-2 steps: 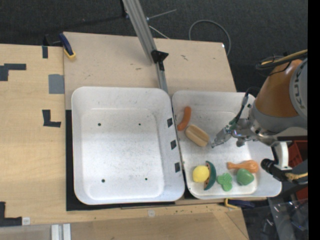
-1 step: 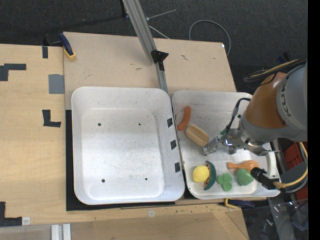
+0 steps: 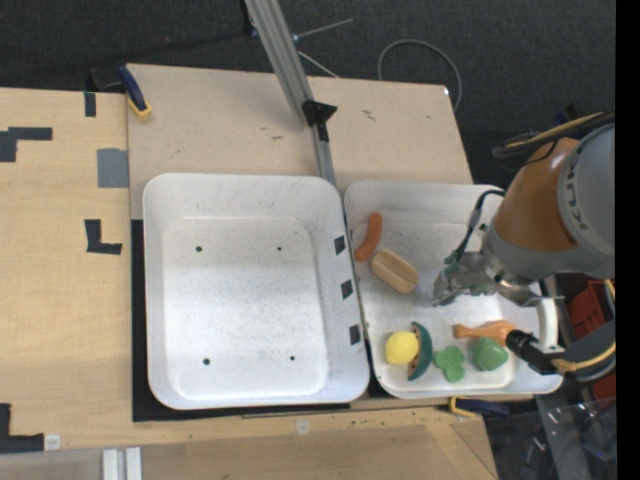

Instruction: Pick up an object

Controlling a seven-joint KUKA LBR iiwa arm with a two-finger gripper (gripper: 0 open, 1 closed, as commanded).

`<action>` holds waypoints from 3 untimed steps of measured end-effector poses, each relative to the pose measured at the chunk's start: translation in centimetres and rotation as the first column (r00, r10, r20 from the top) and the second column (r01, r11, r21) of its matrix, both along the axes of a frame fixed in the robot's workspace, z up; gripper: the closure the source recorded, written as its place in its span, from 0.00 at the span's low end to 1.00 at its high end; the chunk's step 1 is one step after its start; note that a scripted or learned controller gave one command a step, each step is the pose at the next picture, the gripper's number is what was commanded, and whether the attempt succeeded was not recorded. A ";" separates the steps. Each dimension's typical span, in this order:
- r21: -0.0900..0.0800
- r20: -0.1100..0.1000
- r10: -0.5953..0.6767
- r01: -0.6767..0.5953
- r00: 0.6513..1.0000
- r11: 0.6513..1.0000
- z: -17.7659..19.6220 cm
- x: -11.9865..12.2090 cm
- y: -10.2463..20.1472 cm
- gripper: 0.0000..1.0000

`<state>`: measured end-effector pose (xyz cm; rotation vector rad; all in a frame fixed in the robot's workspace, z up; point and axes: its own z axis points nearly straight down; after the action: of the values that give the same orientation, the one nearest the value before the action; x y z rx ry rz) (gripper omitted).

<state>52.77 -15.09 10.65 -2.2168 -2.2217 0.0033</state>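
Observation:
The right bin (image 3: pixel 420 203) holds several toy foods: an orange sausage (image 3: pixel 368 236), a tan bread roll (image 3: pixel 394 271), a yellow lemon (image 3: pixel 402 348), a dark green pod (image 3: pixel 422 352), a green broccoli piece (image 3: pixel 451 363), a green pepper (image 3: pixel 490 354) and an orange carrot (image 3: pixel 484 330). My gripper (image 3: pixel 450 286) hangs low over the middle of this bin, just right of the bread roll and above the carrot. Nothing shows between its fingers.
The left bin (image 3: pixel 240 288) lies beside the right one, their rims touching. A grey metal pole (image 3: pixel 285 58) slants in from the top to the bins' shared back corner. The arm's orange band (image 3: pixel 535 203) covers the right bin's right side.

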 end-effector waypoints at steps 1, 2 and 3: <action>-0.002 0.008 0.000 0.000 1.000 1.000 5.9 0.9 0.3 1.00; -0.002 0.007 -0.001 0.001 1.000 1.000 10.2 0.7 0.4 1.00; -0.002 0.009 0.000 0.000 1.000 1.000 15.5 0.8 0.4 1.00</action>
<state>53.58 -14.74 26.16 -2.2227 -2.2268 -0.0035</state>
